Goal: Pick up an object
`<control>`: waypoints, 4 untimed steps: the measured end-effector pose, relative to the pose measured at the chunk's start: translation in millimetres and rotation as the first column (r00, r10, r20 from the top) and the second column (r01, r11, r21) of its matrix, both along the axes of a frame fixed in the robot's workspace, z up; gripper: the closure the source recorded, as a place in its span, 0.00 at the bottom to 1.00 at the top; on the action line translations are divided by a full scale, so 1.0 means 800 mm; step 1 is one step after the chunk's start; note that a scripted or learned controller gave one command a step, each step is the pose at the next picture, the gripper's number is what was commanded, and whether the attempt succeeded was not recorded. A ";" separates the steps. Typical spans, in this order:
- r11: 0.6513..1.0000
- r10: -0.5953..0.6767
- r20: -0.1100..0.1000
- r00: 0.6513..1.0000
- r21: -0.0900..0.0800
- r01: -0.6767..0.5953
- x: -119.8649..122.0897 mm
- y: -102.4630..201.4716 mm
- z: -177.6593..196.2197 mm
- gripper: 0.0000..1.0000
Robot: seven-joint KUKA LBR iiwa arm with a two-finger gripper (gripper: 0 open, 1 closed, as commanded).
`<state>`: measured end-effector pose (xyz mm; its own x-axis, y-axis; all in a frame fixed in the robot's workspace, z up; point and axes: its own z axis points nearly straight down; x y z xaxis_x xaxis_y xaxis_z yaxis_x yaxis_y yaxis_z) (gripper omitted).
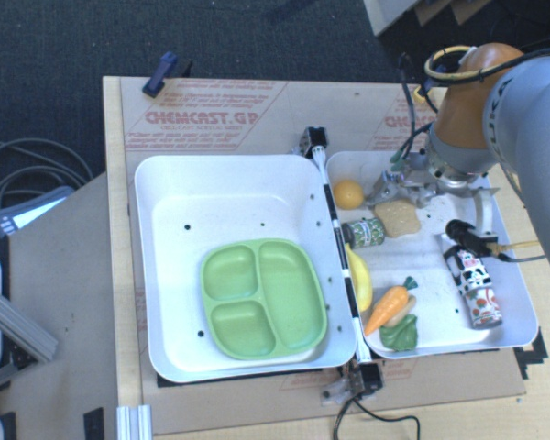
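While the arm (495, 99) reaches in from the right, its gripper (394, 189) hangs low over the far part of the right bin (431, 273), just above a flat tan piece (399, 218). From this slanted camera I cannot tell if the gripper is open or closed, and nothing is visibly held in it. I judge the tan piece to be the object of this try, because it lies directly below the tool.

The place is crowded. A small can (365, 233) lies on its side and touches the tan piece on the left, and a yellow ball (348, 193) sits just beside, in the far corner near the dividing wall. More to the front lie a banana (359, 282), a carrot (390, 308) and a green leaf (401, 335). A cow-patterned bottle (478, 291) lies well apart on the right side. The left bin (165, 191) holds a green plate (261, 296).

Several things can go wrong from here. The tan piece is low and flat, so a closing gripper may slide over its top and come up with nothing. If the descent is a little to the left, the gripper may hit the can, which is round and will probably roll away or push the piece aside. The ball can also roll at a light touch. A descent too deep may press hard against the floor of the bin.
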<state>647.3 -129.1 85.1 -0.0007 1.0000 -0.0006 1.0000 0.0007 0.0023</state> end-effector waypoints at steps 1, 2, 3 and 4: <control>1.000 -0.001 -0.004 1.000 0.001 0.001 -0.016 -0.017 0.000 0.00; 1.000 0.000 -0.004 1.000 0.001 0.001 -0.045 0.007 -0.001 0.00; 1.000 0.000 -0.003 1.000 0.000 0.000 -0.008 0.042 -0.001 0.00; 1.000 -0.001 -0.004 1.000 0.001 0.001 -0.015 0.029 0.000 0.00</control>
